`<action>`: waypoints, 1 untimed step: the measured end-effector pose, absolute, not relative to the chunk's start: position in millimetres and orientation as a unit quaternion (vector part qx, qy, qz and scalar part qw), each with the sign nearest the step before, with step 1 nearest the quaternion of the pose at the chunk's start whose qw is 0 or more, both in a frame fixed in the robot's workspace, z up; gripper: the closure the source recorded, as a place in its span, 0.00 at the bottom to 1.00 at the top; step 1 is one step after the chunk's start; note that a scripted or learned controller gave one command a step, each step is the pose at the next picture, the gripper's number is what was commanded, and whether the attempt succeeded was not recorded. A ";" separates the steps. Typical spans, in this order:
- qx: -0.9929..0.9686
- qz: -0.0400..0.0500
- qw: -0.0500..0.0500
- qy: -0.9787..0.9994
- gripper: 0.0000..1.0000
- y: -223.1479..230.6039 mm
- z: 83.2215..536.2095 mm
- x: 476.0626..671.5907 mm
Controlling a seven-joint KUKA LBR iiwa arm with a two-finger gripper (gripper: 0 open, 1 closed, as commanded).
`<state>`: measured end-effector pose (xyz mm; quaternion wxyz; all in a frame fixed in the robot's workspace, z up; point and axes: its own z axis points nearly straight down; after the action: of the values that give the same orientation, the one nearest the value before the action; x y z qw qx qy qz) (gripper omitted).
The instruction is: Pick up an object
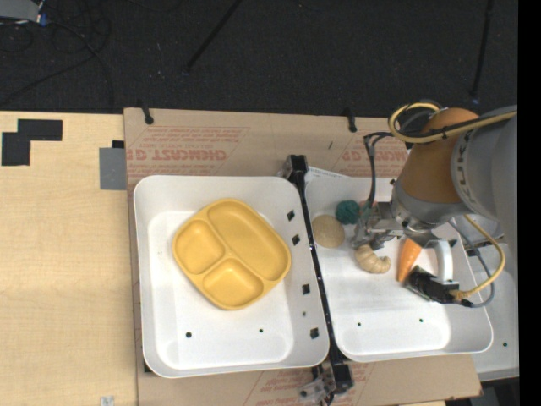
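The gripper (373, 229) hangs low over the far part of the right bin (397, 332); whether it is open or closed cannot be told, and nothing is seen held in it. Just near of it lies a tan piece (373, 260), short, curved and lumpy. An orange cone (407, 260) lies to that piece's right, tip pointing near. A beige ball (329, 231) sits left of the gripper, by the bin's left wall, with a teal lump (347, 211) just beyond it. The left bin (220, 341) holds a yellow plate (231, 252) with three compartments. On the cardboard (254, 134) beyond, upside-down red print seems to read "CHEMCAST GP".
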<state>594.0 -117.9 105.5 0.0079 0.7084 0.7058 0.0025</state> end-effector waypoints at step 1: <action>0.707 0.001 0.001 0.707 1.00 -119.2 165.8 601.9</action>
<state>601.9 -119.2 165.8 0.0008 0.7069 0.7073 0.0006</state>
